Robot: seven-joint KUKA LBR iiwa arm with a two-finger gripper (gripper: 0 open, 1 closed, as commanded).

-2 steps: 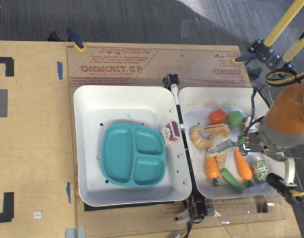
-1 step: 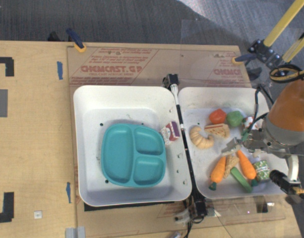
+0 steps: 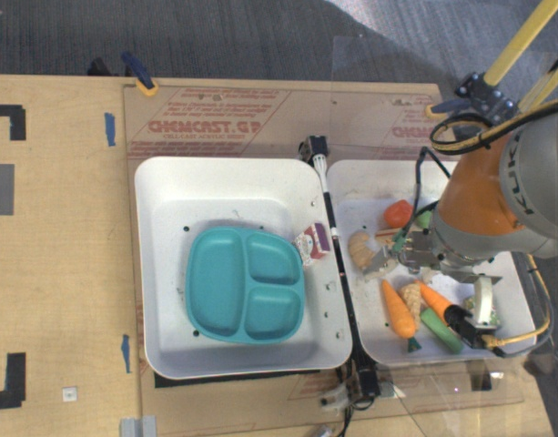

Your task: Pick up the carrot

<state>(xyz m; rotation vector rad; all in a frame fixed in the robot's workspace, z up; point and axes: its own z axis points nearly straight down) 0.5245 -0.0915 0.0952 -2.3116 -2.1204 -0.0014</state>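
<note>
The gripper [image 3: 394, 248] is down inside the right bin [image 3: 360, 206], at the middle right of the frame, its metal end just beside a pale beige lump of food [image 3: 361, 248] — and from up here I cannot tell how its fingers stand, the wrist covers too much. The carrot [image 3: 399, 309] lies free on the bin floor below the gripper, lower right of the frame, slanting with its narrow end toward the bottom edge. Nothing is clamped on it. Next to it, to the right, a second orange carrot-like piece with a green end [image 3: 440, 317] lies slanted, and a small tan knobbly piece [image 3: 411, 295] sits between them. Up above, a red-orange round item [image 3: 398, 213] rests near the arm.

Over in the left bin [image 3: 160, 271], a teal divided plate [image 3: 245, 283] sits flat in the centre, and a small white-and-purple packet [image 3: 313, 242] lies at its upper right corner.

Both bins rest on a brown cardboard sheet [image 3: 206, 116] with red print, laid on a light wooden bench [image 3: 51, 271]; grey carpet [image 3: 169, 16] runs across the top of the frame.

The arm [image 3: 479, 203] comes in from the right, orange band showing, bent down over the right bin, black cables looping above it.
</note>
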